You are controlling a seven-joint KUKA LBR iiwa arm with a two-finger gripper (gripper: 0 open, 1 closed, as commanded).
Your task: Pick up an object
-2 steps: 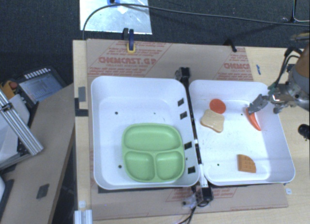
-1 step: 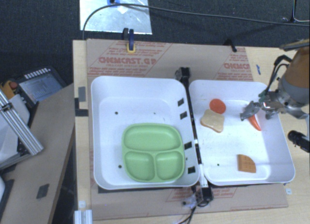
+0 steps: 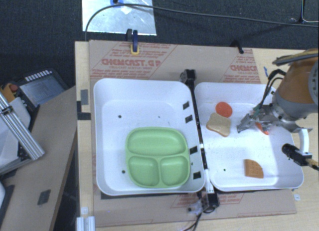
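The brown waffle-like piece [image 3: 253,168] lies nearest the camera, in the front right part of the right bin [image 3: 234,182]. In the left bin [image 3: 107,100] sits a green divided plate [image 3: 158,156] with three compartments, towards the front. Under both bins lies a cardboard sheet [image 3: 164,58] printed in red letters — "CHEMCAST" can be read on the left, and the same word shows partly on the right; the smaller print below is too small to read.

The gripper [image 3: 248,123] hangs low over the right bin's back half, its grey fingers [image 3: 243,125] pointing left. Whether they are spread or closed cannot be told from this slant, and nothing is seen between them. Just to their left lies a tan bread-like piece [image 3: 219,124], close to the fingertips, with a round orange-red object [image 3: 224,109] touching its back edge. A small red thing [image 3: 264,128] shows beneath the gripper — too hidden to name.
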